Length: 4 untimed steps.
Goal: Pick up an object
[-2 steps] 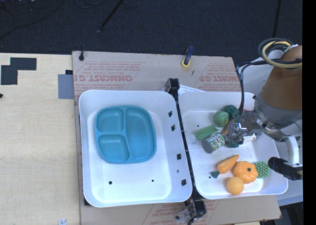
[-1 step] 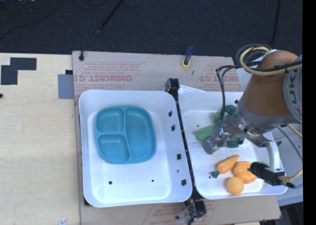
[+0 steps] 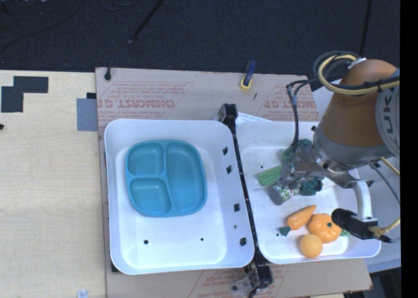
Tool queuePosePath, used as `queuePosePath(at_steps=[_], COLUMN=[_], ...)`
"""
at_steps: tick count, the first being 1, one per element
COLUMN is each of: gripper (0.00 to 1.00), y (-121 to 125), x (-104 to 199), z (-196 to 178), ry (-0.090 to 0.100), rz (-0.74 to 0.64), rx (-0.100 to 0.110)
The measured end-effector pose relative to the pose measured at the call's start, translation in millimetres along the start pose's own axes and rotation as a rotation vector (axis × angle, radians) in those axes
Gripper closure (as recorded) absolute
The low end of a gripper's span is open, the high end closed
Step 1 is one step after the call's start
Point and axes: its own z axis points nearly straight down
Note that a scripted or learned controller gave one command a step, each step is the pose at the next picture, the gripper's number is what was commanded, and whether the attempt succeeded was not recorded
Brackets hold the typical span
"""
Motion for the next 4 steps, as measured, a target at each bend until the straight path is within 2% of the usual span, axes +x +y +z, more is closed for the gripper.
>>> queuePosePath(at_steps=[1,2,3,4], gripper=[1.0,1.0,1.0,1.0], y=[-14,-11,0,-4], x=[-9,-2,-5,-3], z=[7,-11,2,8], ry=[0.0,0.0,-0.001,0.0], rz=[0.002,0.0,0.002,0.001], rx=[0.002,-0.001,0.001,0.002])
